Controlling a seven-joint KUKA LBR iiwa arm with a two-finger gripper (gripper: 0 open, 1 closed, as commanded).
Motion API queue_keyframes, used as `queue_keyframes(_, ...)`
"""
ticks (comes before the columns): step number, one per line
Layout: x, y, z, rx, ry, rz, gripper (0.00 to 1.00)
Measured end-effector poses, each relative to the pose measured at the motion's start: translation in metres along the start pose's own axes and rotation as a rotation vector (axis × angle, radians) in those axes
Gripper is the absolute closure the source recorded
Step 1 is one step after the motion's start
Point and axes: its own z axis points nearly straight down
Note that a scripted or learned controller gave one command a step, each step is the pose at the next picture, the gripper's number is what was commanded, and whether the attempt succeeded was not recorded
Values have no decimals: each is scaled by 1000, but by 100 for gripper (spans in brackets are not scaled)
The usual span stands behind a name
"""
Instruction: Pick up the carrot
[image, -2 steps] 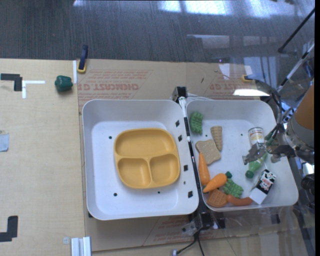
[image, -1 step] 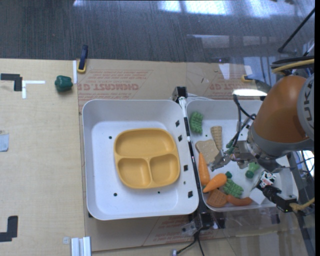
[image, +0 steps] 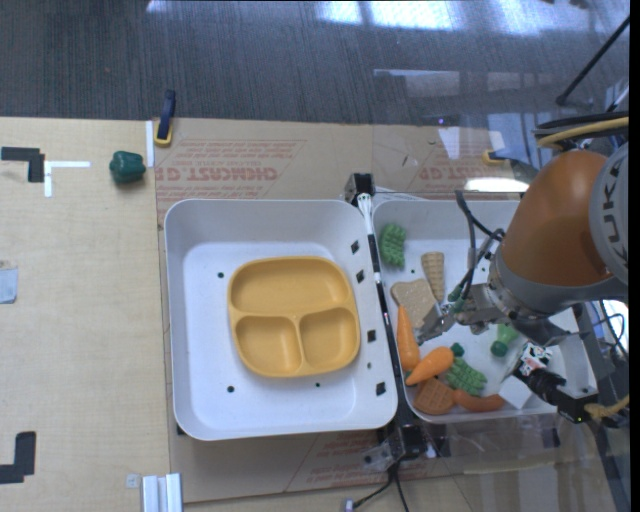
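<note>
Over the right bin (image: 480, 212) on the cardboard-covered bench (image: 80, 330), the fingers (image: 436, 326) hover near the carrot (image: 429, 364), state unclear

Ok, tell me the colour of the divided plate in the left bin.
The divided plate is yellow-orange, seen clearly in the camera view, inside the white left bin.

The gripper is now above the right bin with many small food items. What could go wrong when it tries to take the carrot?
1. The carrot lies tight against a green piece and a brown round piece, so the gripper may well catch a neighbour instead.
2. A second long orange piece lies along the right bin wall nearby; the program could mistake it for the target.
</note>
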Motion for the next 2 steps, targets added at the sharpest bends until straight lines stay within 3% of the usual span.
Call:
queue_keyframes(1,7,1,0,0,0,-86,0)
queue_keyframes(2,24,3,0,-1,0,-341,0)
